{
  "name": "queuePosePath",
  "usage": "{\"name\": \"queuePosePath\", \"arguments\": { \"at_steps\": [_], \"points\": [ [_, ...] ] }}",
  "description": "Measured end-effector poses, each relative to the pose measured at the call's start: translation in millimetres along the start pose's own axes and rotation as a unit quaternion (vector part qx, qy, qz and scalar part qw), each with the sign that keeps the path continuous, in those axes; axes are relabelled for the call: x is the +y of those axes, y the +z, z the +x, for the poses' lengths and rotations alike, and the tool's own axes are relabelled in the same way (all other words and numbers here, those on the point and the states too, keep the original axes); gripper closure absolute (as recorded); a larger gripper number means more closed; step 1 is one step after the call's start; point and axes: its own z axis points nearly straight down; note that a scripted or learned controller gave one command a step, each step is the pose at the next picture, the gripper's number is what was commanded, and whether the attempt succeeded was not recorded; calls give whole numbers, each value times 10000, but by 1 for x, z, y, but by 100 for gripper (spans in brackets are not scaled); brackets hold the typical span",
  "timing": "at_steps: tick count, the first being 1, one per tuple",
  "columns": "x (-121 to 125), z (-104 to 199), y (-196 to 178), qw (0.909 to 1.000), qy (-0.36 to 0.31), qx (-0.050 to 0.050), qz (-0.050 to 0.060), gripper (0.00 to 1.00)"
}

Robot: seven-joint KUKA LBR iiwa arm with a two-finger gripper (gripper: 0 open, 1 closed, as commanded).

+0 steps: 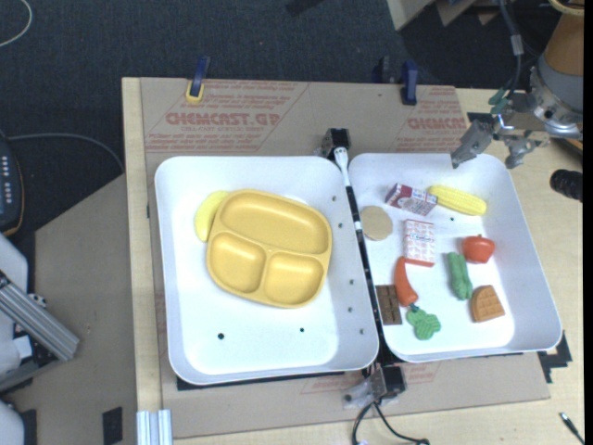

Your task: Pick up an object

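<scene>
Yellow divided tray (269, 247) in left bin (176, 276), two clamps (196, 82) on board

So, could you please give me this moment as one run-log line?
gripper: open, above right bin's far rim | held: nothing | nearest: corn cob | left bin: yellow tray | pick: not yet done

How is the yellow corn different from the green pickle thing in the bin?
The corn is yellow, while the green pickle is green. The corn lies sideways near the far edge of the right bin; the green pickle points up and down, closer to the front. The corn looks a bit longer. Both are long toy foods lying flat in that bin.
</scene>
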Motion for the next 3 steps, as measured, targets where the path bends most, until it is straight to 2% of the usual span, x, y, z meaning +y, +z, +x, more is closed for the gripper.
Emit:
{"name": "queuePosePath", "arguments": {
  "at_steps": [1,2,3],
  "points": [
    [2,0,-6,10000,-10,-11,-57,0],
    [5,-2,57,10000,-6,-4,-22,0],
    [10,-3,102,10000,-8,-6,-31,0]
  ]
}}
